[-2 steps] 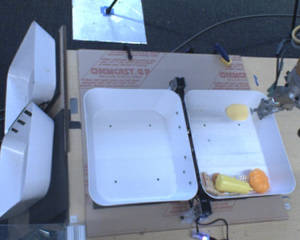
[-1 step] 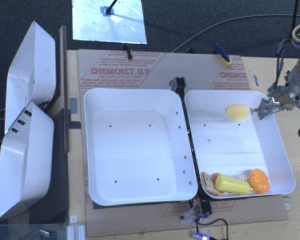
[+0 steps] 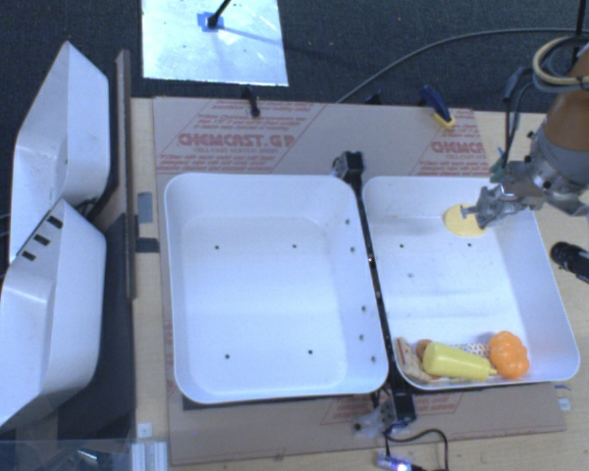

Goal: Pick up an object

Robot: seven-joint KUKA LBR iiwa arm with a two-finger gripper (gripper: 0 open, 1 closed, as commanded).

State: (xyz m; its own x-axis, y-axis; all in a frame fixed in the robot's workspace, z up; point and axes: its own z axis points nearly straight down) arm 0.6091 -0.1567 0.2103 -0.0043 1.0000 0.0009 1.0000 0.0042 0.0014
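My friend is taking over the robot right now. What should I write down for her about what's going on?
Gripper: at the far edge of the right bin, right at the pale yellow disc. Whether it grips the disc can't be told.
Things: the disc lies flat on the bin floor. A yellow piece, an orange piece and some smaller bits sit bunched in the near corner of the same bin.
Done: nothing is lifted.
Left: close on one object and raise it, probably the disc, since it is nearest.
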